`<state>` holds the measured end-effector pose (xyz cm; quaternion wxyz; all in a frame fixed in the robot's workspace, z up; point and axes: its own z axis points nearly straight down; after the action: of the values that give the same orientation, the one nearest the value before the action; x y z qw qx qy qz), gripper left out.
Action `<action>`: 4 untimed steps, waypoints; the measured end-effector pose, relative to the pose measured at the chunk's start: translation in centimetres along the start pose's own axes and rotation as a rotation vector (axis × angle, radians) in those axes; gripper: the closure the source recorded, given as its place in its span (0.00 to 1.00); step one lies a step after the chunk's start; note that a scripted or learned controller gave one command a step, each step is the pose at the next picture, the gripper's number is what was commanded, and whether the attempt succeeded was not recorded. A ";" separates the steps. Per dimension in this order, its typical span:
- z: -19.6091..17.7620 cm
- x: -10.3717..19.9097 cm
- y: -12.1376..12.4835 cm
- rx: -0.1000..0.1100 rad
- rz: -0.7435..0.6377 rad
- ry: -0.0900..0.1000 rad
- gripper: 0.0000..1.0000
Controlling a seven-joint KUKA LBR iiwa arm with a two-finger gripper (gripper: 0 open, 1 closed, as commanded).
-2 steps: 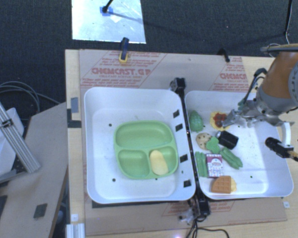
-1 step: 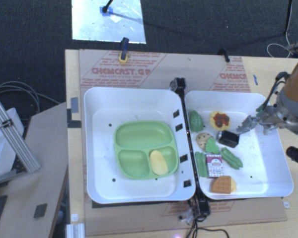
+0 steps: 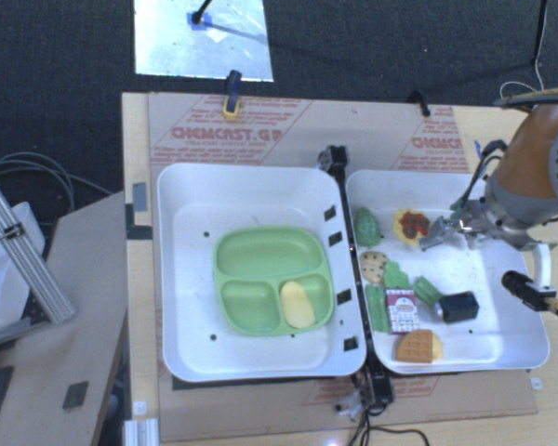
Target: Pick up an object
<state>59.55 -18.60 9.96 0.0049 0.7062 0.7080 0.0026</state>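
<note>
Gripper (image 3: 434, 238) hangs over the right bin (image 3: 516, 342), just right of the pizza slice (image 3: 411, 224), which sits near the far wall (fingers unreadable from here). Open floor lies right of the black block (image 3: 458, 307). Green pickle (image 3: 427, 292) runs diagonally, far-left to near-right.

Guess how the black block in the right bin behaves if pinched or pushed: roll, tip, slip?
The black block looks boxy and lies flat, so it probably slides rather than rolls or tips. It appears rigid. Its dark surface may be smooth and somewhat slippery, which I can't confirm.
</note>
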 end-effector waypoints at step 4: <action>1.5 6.6 0.4 0.013 -0.004 0.006 0.00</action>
<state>59.97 -11.97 8.42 -0.0017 0.7047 0.7095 0.0002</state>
